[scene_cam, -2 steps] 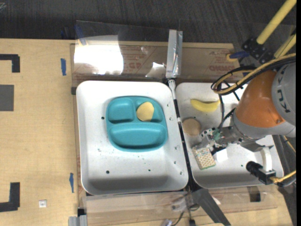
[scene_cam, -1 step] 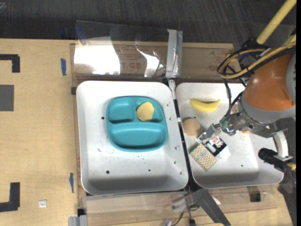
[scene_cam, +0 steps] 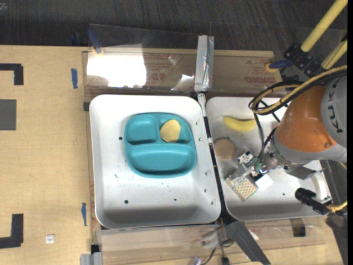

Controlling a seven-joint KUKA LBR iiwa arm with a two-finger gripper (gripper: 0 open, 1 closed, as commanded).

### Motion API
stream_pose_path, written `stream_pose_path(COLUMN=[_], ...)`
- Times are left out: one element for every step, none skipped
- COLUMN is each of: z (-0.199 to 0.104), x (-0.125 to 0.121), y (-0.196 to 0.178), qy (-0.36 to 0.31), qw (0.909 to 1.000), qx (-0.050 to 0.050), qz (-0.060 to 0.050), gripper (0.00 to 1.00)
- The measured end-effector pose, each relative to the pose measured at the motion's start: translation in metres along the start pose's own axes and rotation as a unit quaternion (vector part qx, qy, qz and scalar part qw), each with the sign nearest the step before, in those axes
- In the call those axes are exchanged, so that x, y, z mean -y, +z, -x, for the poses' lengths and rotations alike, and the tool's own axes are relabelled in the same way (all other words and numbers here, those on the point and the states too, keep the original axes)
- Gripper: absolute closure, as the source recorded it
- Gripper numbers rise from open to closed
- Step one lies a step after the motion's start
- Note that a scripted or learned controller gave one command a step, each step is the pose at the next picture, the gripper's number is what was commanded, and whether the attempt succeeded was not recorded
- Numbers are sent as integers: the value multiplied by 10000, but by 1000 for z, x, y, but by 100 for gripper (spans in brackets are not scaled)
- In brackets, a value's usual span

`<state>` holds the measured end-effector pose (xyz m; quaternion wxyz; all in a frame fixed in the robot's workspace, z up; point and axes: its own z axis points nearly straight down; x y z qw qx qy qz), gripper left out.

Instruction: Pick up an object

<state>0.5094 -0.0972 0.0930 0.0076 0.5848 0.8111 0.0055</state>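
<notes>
In the right bin (scene_cam: 287, 200) lie a yellow banana (scene_cam: 240, 124) at the back, a round brown object (scene_cam: 224, 148) by the left wall, and a flat tan speckled packet (scene_cam: 243, 188) toward the front. My gripper (scene_cam: 249, 169) hangs low over the middle of this bin, just above and behind the packet and to the right of the brown object. The grey arm with its orange band (scene_cam: 302, 128) comes in from the right and hides the bin's right part. Nothing can be seen held in the gripper.
The left bin (scene_cam: 110, 192) holds a teal divided plate (scene_cam: 160, 159) with a round yellow object (scene_cam: 170, 130) in its back right compartment. A raised divider (scene_cam: 210, 148) separates the bins. Cables and a yellow pole (scene_cam: 325, 18) stand at the back right.
</notes>
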Motion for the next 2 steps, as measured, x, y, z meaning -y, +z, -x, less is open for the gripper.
stream_pose_path(z=[0, -37], x=[-1, -90], y=[-9, -91], qy=[2, 473], qw=[10000, 9989], qx=[15, -27], qz=[10, -75], gripper=[100, 100])
